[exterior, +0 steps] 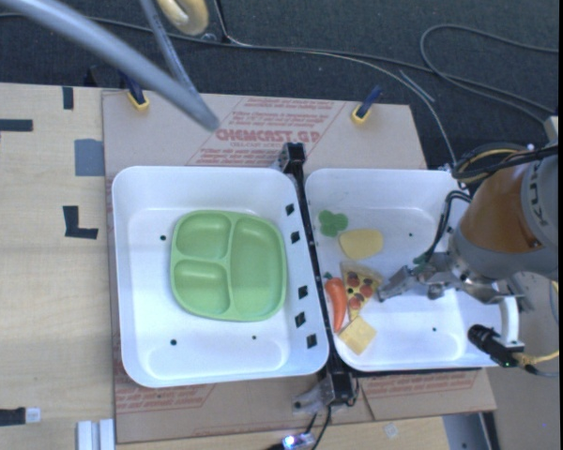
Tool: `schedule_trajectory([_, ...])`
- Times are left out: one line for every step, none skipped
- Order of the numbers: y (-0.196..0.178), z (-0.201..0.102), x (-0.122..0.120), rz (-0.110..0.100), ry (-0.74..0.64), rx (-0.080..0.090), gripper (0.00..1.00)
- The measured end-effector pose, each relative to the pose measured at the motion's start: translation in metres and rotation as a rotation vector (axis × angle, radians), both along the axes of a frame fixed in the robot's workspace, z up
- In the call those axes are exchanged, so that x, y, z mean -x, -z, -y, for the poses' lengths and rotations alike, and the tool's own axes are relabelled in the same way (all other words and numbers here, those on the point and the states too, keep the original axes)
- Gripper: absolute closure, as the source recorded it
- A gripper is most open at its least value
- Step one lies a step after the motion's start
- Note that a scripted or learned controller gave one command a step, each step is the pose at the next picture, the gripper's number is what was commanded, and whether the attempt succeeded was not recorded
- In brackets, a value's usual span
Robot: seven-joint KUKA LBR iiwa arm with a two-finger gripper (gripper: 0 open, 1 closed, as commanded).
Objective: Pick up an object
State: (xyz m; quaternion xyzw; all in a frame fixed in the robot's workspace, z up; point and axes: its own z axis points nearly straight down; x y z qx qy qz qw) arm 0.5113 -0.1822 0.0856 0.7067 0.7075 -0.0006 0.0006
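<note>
Presently listed: end effector [387, 292], finger state not discernible, poised at 3 o'clock of the pizza slice [358, 285] in the right bin [422, 350]. Risk noted: crowded carrot [336, 305] and cheese wedge [358, 336] may be nudged, spoiling the grasp.

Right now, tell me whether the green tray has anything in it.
Empty. The green tray lies flat in the left bin, and all three of its compartments show bare green.

Robotics lab, clamped cardboard [263, 125], loose cables [469, 59]
</note>
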Motion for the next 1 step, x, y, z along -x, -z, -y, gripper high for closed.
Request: schedule_trajectory([-0.0111, 0.0002, -0.0011, 0.004, 0.0, 0.002, 1.0])
